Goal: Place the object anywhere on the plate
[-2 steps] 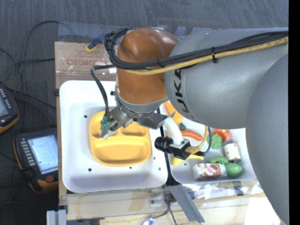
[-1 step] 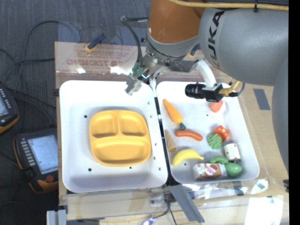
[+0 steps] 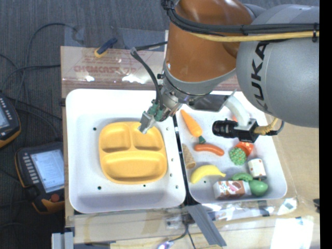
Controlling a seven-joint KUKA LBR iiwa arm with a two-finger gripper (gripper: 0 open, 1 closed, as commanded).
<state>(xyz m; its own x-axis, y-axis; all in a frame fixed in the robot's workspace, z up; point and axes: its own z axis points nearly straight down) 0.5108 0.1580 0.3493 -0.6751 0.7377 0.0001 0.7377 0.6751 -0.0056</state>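
Note:
A yellow plate (image 3: 133, 154) with three compartments lies in the left bin (image 3: 83, 113). My gripper (image 3: 146, 123) hangs over the plate's far right corner, just above its rim, reaching down from the big orange wrist. No object shows under or beside its tip. The toy foods lie in the right bin (image 3: 275, 175): a carrot (image 3: 192, 124), a red chili (image 3: 208, 149), a banana (image 3: 206, 173), a cone (image 3: 189, 157), a strawberry (image 3: 245, 148) and a red can (image 3: 230, 189).
The wall between the two bins (image 3: 179, 160) runs just right of the plate. A black cylinder on a white bracket (image 3: 228, 128) sticks out over the right bin. A white can (image 3: 256, 167) and green toys (image 3: 259, 187) crowd the bin's near right corner.

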